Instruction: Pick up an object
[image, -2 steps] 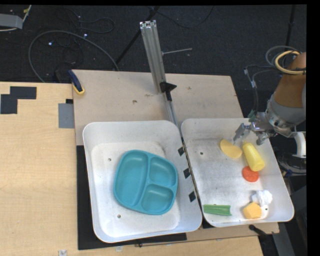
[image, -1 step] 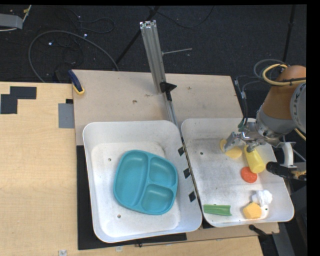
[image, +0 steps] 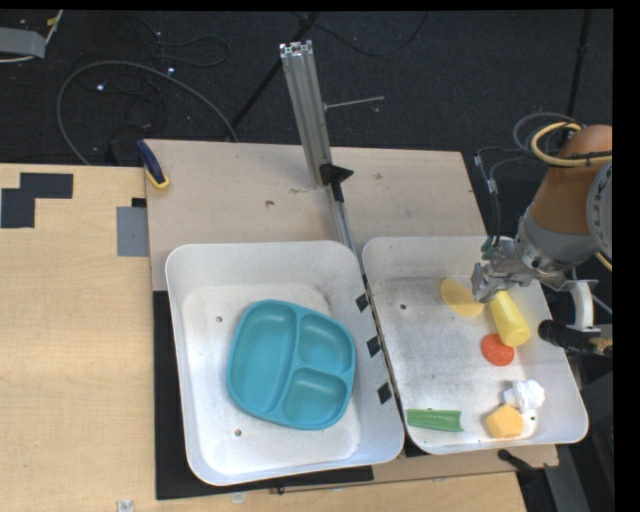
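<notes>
Yellow plastic cylinder lying in right white bin, beside pale yellow disc. Likely light, stiff, slippery; best gripped across middle. Pincer poised above; finger state unclear.

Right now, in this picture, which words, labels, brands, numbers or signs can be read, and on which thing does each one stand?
None: no text can be read anywhere in the camera view.
The teal divided plate is plain, with no print.
The yellow cylinder, the green piece and the orange ball carry no label that can be seen.
The arm and its gripper show no legible brand mark.
</notes>
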